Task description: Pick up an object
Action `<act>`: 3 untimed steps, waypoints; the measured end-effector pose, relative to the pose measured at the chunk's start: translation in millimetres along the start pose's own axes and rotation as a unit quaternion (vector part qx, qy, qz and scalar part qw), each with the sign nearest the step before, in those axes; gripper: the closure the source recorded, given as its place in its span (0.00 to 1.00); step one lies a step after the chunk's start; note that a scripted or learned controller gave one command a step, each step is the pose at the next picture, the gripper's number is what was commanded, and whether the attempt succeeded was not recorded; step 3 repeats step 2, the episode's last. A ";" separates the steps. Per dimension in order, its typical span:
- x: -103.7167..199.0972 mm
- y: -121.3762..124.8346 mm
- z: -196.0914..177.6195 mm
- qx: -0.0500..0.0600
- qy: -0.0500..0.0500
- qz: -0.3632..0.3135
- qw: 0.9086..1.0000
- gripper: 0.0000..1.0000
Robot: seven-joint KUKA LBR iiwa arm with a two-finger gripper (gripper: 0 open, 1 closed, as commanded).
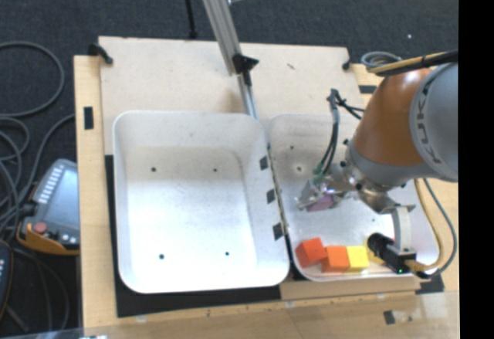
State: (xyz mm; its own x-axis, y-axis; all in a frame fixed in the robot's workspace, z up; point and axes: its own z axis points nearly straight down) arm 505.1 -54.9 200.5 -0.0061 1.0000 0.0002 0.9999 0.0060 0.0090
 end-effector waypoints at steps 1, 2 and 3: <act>89.2 43.0 -21.9 0.002 0.001 -0.003 1.000 1.00; 82.4 42.4 -31.6 0.004 -0.001 -0.003 1.000 1.00; 82.4 42.4 -31.6 0.004 -0.001 -0.003 1.000 1.00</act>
